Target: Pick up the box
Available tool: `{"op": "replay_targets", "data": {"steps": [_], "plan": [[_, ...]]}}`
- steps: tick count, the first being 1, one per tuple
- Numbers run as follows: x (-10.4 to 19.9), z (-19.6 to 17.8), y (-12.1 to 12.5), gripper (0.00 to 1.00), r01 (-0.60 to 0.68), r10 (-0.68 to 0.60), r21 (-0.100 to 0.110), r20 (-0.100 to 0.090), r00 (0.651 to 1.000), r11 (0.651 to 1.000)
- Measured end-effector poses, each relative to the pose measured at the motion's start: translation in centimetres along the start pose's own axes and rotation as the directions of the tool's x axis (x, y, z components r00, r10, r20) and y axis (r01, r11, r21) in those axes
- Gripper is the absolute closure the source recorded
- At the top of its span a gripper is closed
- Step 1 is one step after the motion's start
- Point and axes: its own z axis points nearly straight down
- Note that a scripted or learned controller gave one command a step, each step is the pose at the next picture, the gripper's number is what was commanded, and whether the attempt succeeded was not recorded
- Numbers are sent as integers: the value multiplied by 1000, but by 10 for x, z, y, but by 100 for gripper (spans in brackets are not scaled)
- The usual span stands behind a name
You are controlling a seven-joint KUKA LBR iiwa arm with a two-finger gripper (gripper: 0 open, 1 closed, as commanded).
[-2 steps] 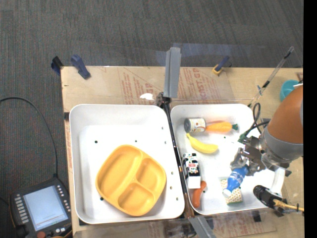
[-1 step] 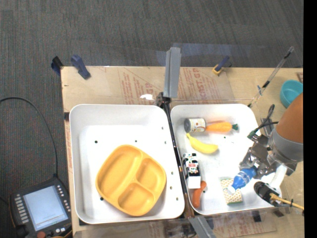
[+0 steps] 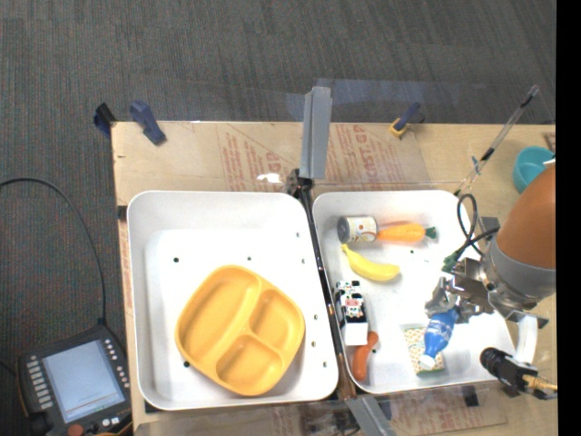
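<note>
1. Gripper sits at the right edge of the right bin, low over the contents. Can't tell its finger state; wrist hardware blocks the tips.
2. Right under and just left of the gripper: blue bottle, lying partly on a small patterned packet. Bottle looks close to the tips, but nothing shows it being held.
3. Target is the box: small black-and-white carton by the left wall of the same bin, next to the divider. It lies well left of the gripper, about level with it.
4. Box long axis runs roughly near–far in the view, parallel to the divider.
5. Neighbours: orange sausage-shaped toy touching or just off the near end, banana beyond the far end.
6. Judgement: next move is a leftward traverse across the bin; wall clearance on the box's left side looks tight.
</note>
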Motion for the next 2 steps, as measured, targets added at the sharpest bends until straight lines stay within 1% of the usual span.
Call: {"op": "replay_targets", "data": {"steps": [1,2], "plan": [[-6,-3,32,100,-196,196,0,1,981,981],[37,4,2,100,-277,277,2,1,961,961]]}}
